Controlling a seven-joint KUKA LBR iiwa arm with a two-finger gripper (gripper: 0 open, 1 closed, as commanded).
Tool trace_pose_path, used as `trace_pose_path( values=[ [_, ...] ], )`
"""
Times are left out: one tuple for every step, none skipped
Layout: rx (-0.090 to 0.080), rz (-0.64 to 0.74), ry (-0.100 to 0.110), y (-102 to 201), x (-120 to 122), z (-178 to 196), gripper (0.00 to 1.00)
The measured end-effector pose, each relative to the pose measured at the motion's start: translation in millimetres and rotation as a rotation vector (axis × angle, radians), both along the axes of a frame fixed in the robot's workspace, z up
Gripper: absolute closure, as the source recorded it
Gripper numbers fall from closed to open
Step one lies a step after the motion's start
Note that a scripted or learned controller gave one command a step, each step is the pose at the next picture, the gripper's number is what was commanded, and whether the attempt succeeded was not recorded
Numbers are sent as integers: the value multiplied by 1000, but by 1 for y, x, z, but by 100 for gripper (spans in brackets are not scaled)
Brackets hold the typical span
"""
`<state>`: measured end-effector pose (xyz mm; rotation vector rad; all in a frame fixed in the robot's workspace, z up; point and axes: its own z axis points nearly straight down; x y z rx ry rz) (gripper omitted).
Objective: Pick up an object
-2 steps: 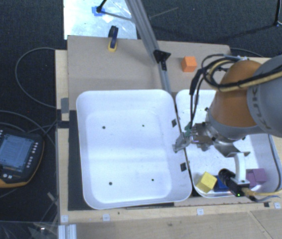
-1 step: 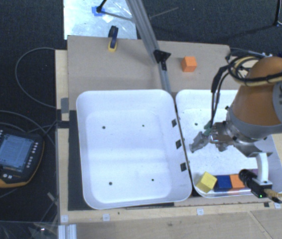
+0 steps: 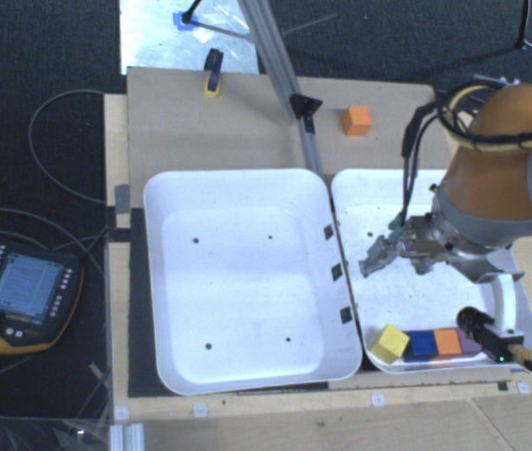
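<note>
Camera view: yellow block below claw, apart.

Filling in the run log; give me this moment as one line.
pincer over right bin | holds nothing seen | yellow block, blue block, orange block at near wall

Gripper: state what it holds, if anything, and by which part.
Nothing is seen held. The gripper hangs over the right bin, apart from the blocks along the near wall.
</note>
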<state>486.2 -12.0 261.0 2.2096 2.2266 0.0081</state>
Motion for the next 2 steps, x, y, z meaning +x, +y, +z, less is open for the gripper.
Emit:
trace_pose_path(
  values=[
    [0,0,3,10,0,1,0],
    [0,0,3,21,9,21,0]
  ],
)
